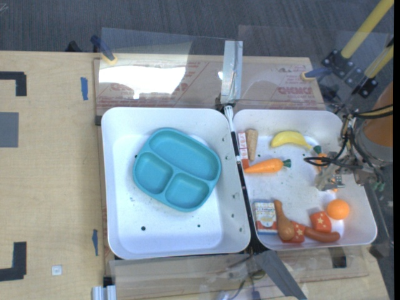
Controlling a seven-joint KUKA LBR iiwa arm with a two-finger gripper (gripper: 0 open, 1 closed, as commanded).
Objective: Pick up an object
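Two bins [119,124], toys beside hand [329,181].

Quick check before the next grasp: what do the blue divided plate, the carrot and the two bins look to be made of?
Blue divided plate: likely moulded plastic, matte-satin, one even colour with soft rounded ridges.
Carrot: probably a plastic toy, smooth and uniformly orange with a green stub; could be rubber.
Left bin and right bin: apparently thin white plastic, slightly glossy, with rounded corners and dark specks on the left one's floor.

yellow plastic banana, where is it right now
The yellow plastic banana lies near the back of the right white bin, just above the orange toy carrot.
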